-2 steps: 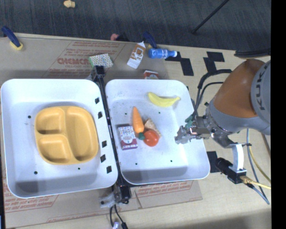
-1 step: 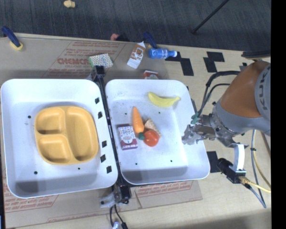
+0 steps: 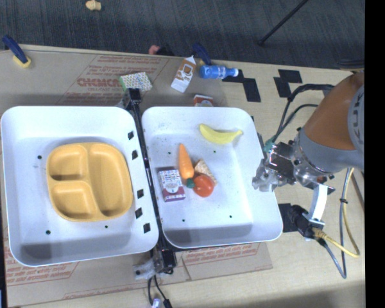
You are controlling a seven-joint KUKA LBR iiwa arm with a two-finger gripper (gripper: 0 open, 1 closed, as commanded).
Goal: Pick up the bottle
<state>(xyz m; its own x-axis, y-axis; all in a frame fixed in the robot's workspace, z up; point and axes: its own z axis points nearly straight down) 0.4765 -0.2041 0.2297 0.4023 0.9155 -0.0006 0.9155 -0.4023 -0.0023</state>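
A: Gripper position? Finger state?
B: At right bin's right rim; cannot tell.
A: Bottle?
B: Lying on the bench beyond that bin, far side. Banana, carrot, tomato inside.

The left bin holds a yellow divided tray; the right bin holds a banana near its far side, a carrot, a tomato just beside the carrot's tip, and a small red-and-white box left of them; behind the bins, on the cardboard, lie a patterned packet and a small carton.
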